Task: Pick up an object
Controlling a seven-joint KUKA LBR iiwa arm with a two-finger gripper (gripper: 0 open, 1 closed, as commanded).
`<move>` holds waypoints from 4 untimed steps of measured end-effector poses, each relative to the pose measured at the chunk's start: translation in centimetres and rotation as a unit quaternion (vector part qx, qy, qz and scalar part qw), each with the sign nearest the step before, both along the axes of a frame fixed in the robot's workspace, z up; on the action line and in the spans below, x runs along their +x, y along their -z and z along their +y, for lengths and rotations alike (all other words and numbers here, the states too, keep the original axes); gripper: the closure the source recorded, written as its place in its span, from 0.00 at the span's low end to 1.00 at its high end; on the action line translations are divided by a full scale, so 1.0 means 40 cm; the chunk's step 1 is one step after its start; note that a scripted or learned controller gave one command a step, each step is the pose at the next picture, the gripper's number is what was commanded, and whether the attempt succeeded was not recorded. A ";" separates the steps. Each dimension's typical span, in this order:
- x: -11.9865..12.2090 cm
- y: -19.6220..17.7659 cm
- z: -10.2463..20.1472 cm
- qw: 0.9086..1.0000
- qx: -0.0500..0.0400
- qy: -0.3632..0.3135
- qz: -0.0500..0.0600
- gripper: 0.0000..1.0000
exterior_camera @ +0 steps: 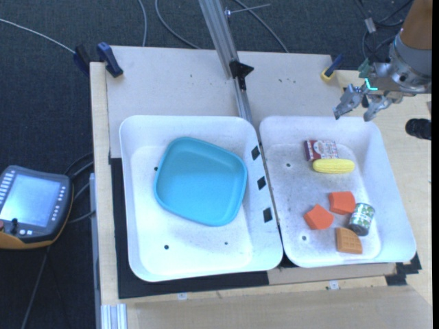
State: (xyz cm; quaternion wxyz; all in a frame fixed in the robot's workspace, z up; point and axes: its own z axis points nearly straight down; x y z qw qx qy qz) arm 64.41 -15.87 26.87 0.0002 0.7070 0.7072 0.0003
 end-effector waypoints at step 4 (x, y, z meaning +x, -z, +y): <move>-0.009 0.395 -0.015 1.000 0.000 0.000 0.003 0.00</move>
